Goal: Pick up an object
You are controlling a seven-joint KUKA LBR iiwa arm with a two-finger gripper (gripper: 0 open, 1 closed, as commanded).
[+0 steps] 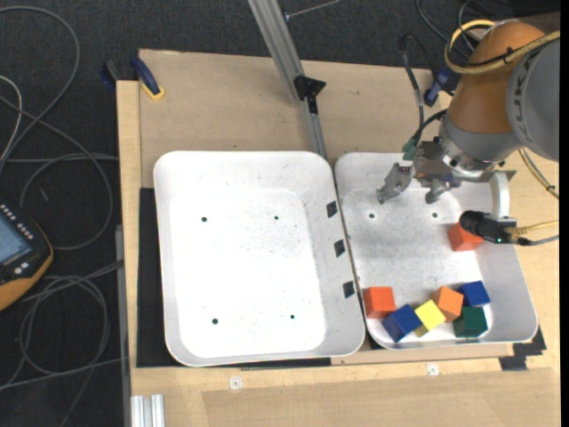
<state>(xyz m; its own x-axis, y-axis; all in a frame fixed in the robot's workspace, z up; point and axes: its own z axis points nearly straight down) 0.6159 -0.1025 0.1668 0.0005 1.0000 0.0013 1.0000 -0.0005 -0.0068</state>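
Observation:
My gripper (414, 188) hangs over the far part of the right bin (404, 247), its two fingers spread open with nothing between them. A red-orange block (464, 236) lies to the right of the gripper and a little nearer the front, close to the bin's right wall. Along the near edge sits a cluster: an orange block (380, 300), a blue block (402, 320), a yellow block (429, 314), another orange block (450, 301), a second blue block (474, 293) and a green block (470, 324).
The left bin (240, 256) sits beside the right one, with black clips (338, 247) along their shared wall. A grey metal pole (284, 52) slants up from the bench behind the bins. Cables lie on the floor at left.

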